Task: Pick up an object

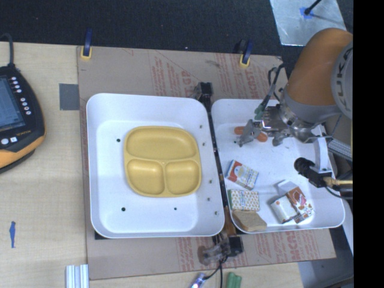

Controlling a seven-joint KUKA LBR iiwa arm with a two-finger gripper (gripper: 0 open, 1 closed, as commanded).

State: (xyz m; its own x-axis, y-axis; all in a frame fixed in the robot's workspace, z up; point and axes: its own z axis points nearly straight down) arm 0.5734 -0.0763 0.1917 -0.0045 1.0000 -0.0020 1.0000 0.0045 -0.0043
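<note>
Grey and orange, the arm (318, 71) reaches over the right bin (223, 110). Its end effector (262, 135) hangs low in the far part of this bin. Its two fingers are spread apart. A small orange thing (251, 131) lies just beside the fingertips, not between them. Nearer the camera than the end effector lie a red and white packet (242, 175), a green and tan packet (245, 200), a brown slice (249, 221) and a red wrapped pack (292, 204). To its left, the other bin (102, 167) holds a yellow tray (162, 161).
</note>
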